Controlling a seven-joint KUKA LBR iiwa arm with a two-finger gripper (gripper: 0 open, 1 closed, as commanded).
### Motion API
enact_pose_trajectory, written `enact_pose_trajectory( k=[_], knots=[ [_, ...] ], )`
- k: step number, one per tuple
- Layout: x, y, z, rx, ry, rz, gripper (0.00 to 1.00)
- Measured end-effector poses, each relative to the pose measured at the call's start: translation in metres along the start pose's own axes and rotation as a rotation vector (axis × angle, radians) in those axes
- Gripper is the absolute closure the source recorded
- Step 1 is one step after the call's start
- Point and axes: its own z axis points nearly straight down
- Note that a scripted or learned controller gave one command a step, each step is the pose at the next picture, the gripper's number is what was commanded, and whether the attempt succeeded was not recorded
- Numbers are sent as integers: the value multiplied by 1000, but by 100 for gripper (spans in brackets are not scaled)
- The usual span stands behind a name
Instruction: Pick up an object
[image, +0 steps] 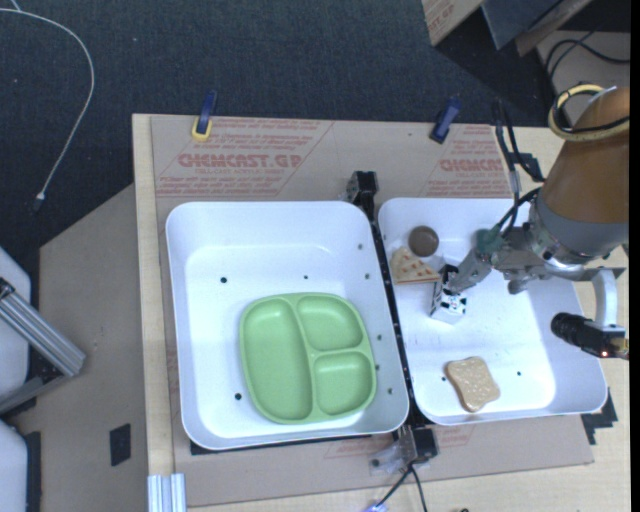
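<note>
Gripper (449, 300) low in right bin (530, 395), prob. going for cracker (409, 266); grip state — can't tell.

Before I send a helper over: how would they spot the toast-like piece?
Look in the right bin, at its near edge. The toast-like piece lies there alone, tan and bread-shaped, unlike the round brown object at the far side.
</note>
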Motion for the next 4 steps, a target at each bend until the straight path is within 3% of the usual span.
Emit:
enact_pose_trajectory(
  k=[1, 4],
  knots=[
    [0, 3, -6, -13, -1, -2, 0],
    [12, 1, 123, -11, 0, -1, 0]
  ],
)
